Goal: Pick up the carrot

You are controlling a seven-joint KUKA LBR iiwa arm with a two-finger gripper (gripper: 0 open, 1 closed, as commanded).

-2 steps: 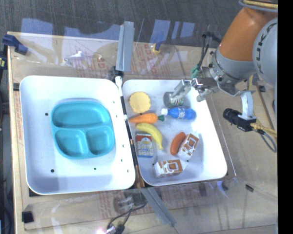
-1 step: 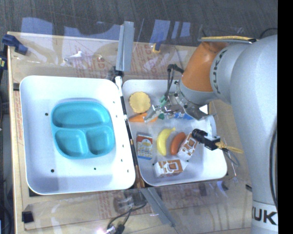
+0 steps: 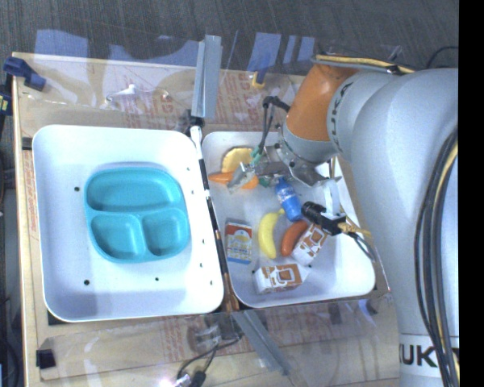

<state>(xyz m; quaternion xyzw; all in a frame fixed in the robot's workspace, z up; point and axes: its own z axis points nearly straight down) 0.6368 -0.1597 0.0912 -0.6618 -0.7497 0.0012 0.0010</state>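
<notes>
A shallow white plastic bin (image 3: 56,216) on the left of the wooden surface (image 3: 105,95) holds a turquoise plastic tray (image 3: 137,214) with three compartments, a large one at the far side and two smaller ones nearer the camera.

Just right of that tray's bin, a second shallow white bin (image 3: 355,276) carries the clutter. At its far left corner, right of the tray and farther from the camera, lies the small orange carrot (image 3: 223,179), touching a yellow-orange fruit wedge (image 3: 235,159). The grey arm with an orange band (image 3: 323,107) reaches down there, and its end effector (image 3: 256,170) sits right at the carrot; whether it grips anything cannot be told, since the tip is dark and small.

Farther right of the tray lie a blue plastic bottle (image 3: 288,200), a yellow banana (image 3: 268,235), a reddish sausage (image 3: 293,237) and three small printed cartons (image 3: 239,242), (image 3: 310,243), (image 3: 281,276). The arm's body hides the bin's right rim.
</notes>
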